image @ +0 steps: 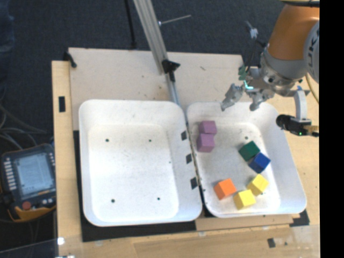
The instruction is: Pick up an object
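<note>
While pincer (243, 102) hangs with fingers apart over right bin's (287, 160) far rim, nothing held | blocks untouched: purple pair (206, 135), green (249, 150), orange (225, 188) | descent, grasp, lift all remain.

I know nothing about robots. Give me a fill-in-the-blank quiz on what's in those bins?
1. All the blocks lie in the ____ bin.
2. The two purple blocks sit ____ each other.
3. The blue block touches the ____ block.
4. The gripper hovers with ____ between its fingers.

Missing words: right; against; green; nothing
</note>
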Controlling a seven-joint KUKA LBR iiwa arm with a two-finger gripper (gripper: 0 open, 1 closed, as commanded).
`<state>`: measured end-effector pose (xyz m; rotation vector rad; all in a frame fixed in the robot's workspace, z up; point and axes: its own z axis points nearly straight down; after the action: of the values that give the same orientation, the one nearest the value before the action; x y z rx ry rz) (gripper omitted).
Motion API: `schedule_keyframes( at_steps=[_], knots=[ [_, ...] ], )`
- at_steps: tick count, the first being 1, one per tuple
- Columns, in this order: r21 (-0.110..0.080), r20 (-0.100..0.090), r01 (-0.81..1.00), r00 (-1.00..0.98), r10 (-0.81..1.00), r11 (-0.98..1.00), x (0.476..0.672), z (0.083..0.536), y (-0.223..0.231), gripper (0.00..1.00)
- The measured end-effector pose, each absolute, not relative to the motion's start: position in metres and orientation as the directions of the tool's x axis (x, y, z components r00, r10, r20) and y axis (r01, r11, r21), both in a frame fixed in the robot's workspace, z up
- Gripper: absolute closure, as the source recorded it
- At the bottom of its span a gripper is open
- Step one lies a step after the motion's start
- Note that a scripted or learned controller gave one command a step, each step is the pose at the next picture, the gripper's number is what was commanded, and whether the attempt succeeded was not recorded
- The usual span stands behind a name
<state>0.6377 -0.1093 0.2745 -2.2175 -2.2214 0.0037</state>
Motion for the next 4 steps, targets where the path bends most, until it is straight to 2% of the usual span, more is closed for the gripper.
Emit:
schedule_keyframes(
  at_steps=[1, 2, 3, 4],
  knots=[
    [0.001, 0.0, 1.0, -0.003, 1.0, 0.003, 0.638, 0.277, -0.109, 0.0],
    [-0.003, -0.002, 1.0, 0.002, 1.0, -0.002, 0.642, 0.23, -0.119, 0.0],
    [-0.005, -0.002, 1.0, 0.001, 1.0, -0.002, 0.635, 0.173, -0.127, 0.0],
    [0.004, 0.004, 1.0, 0.001, 1.0, -0.001, 0.641, 0.121, -0.135, 0.0]
  ],
)
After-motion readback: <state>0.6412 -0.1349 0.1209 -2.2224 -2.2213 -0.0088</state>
